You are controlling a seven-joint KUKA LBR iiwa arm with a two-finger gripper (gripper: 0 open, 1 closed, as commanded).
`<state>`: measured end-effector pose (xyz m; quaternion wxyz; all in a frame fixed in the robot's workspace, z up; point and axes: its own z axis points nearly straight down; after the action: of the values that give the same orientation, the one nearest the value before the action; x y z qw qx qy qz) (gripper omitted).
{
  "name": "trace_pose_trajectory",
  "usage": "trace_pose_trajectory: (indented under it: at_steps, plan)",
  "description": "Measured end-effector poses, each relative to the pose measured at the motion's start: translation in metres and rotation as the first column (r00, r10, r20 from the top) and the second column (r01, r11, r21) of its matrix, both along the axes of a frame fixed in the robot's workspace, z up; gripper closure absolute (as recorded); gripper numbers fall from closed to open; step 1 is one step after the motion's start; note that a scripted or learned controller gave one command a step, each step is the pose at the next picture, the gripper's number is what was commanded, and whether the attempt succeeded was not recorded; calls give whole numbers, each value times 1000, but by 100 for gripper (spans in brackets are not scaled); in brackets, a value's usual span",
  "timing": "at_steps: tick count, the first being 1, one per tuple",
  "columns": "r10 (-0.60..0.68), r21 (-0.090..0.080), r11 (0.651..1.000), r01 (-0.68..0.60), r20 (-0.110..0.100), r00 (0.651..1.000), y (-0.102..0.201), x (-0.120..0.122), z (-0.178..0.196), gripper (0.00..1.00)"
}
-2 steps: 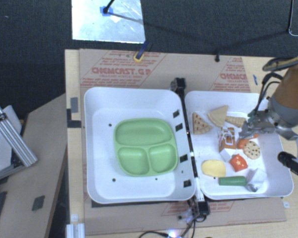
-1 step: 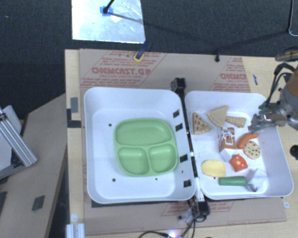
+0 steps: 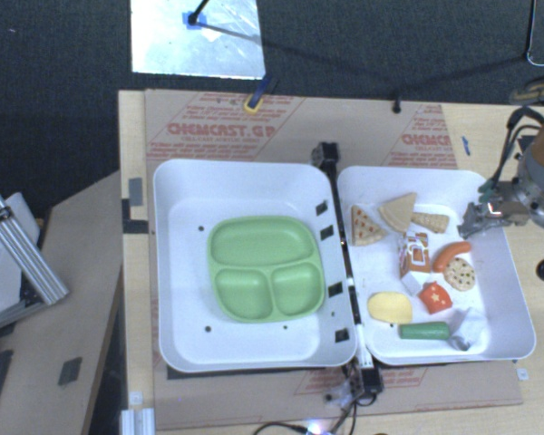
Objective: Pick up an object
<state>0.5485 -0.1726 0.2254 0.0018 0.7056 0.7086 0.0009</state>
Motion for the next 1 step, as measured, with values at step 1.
trace_pose_trajectory:
  at_steps: [1]
  plan:
    - [6,3,1000,-6,0,1000,47,23,11,100]
